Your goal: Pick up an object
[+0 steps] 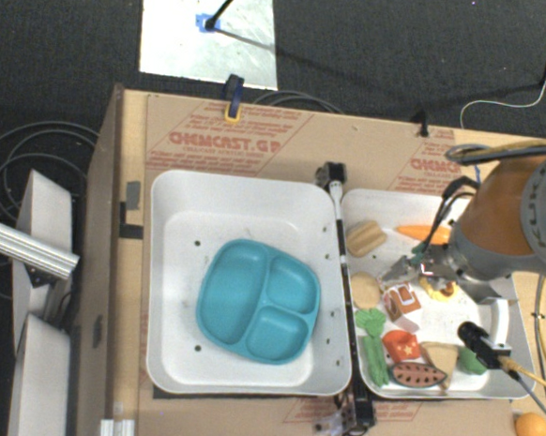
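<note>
Nearest in the right bin [392,201] lie a brown steak [418,374], a red tomato [399,345] and a green leaf [370,321]. Just beyond them, a small carton [401,300] sits beside the gripper [421,268], which hangs low over the bin's middle. I cannot tell whether the gripper is apart or together. Farther back lie a bread roll [366,237] and a carrot [417,233]. The left bin [188,215] holds a blue plate [259,301].
</note>
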Action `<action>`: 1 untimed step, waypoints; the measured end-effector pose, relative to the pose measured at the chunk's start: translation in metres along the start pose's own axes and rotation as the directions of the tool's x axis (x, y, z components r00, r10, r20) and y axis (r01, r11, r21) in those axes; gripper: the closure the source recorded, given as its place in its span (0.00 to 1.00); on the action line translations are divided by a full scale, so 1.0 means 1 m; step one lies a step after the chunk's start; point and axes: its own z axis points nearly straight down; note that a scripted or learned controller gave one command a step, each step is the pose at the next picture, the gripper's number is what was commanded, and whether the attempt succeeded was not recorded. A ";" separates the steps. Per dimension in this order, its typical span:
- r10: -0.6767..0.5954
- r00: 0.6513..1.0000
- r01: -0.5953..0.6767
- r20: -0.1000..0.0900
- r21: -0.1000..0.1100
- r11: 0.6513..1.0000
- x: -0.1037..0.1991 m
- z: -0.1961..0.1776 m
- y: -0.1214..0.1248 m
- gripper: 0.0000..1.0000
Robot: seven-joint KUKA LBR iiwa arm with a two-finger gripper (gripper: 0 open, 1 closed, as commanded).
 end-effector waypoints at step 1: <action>0.003 1.000 -0.003 0.001 -0.004 1.000 0.005 0.001 -0.004 0.00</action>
